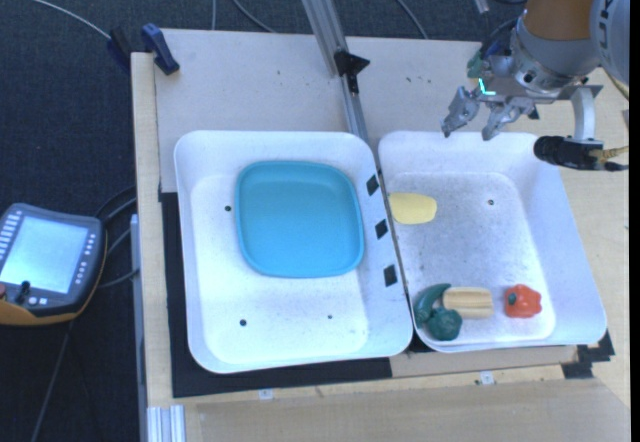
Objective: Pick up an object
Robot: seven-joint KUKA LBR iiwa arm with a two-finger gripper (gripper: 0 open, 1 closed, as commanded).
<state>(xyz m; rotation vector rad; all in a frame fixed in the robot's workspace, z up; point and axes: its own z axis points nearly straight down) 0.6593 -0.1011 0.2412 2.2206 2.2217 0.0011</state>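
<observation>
Four items sit in the right bin: yellow piece by its left wall, plus green veg, tan block and red pepper bunched along the near edge, green partly tucked behind the block. Bin's middle is open room. Claw hangs over the far rim w/ fingers apart, holding nothing; arm cut off at top right.

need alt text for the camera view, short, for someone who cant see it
A grey and orange robot arm holds its open gripper, grasping nothing, above the far rim of the right white bin, which contains a yellow piece, a green pepper, a tan block and a red pepper. The left bin holds a blue plate.
</observation>
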